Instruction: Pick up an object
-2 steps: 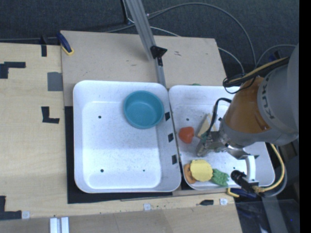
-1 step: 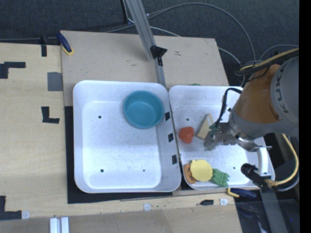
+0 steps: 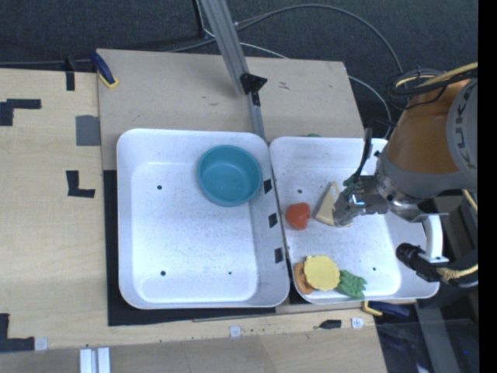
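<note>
The pincer (image 3: 347,208) hangs low over the right bin (image 3: 380,274), near that bin's middle, and its tip sits right against a tan wedge-shaped piece (image 3: 326,205); the view is too coarse here to tell whether the pincer is spread or closed, or whether the wedge is actually caught by it. The wedge lies on the bin floor at about nine o'clock from the pincer, its pointed end toward twelve o'clock. Just beside the wedge, again at nine o'clock, rests a small red-orange round object (image 3: 297,215), close to the wall that the two bins share. At about six o'clock from the wedge, against the bin's near rim, lies a yellow disc (image 3: 321,271), with an orange-brown piece (image 3: 300,280) peeking out from under its nine o'clock edge and a green leafy piece (image 3: 352,284) touching it at four o'clock. The grey arm (image 3: 427,142) with its orange band comes in from three o'clock and covers the right bin's far-right part. The left bin (image 3: 155,239) holds a blue bowl (image 3: 228,175), upright, in its one o'clock corner, well apart from the pincer. A grey metal pole (image 3: 225,33) slants down from twelve o'clock to the seam between the bins, and both bins rest on a pale wooden bench (image 3: 163,92).
</note>
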You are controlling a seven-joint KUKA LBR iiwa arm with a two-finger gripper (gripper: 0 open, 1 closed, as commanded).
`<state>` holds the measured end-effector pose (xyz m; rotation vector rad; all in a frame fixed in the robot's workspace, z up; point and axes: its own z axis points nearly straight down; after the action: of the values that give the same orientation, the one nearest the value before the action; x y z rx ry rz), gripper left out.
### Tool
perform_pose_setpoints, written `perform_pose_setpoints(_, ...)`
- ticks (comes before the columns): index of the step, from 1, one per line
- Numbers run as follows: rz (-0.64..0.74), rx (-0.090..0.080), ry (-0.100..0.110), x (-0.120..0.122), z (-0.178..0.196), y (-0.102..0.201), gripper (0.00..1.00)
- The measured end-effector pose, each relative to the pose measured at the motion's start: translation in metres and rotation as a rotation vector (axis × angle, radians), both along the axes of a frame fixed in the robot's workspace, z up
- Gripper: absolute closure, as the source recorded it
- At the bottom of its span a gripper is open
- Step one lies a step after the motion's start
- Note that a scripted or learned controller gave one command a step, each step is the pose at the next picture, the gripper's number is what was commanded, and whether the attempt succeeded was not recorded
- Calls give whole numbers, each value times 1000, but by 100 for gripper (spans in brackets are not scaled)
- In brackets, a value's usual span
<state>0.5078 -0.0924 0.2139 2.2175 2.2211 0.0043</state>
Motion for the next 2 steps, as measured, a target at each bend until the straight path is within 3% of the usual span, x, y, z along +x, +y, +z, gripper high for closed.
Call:
perform_pose_setpoints(1, -1, 0, 3, 0, 25, 0, 100)
perform_pose_setpoints(2, 3, 1, 5, 25, 16, 55, 100)
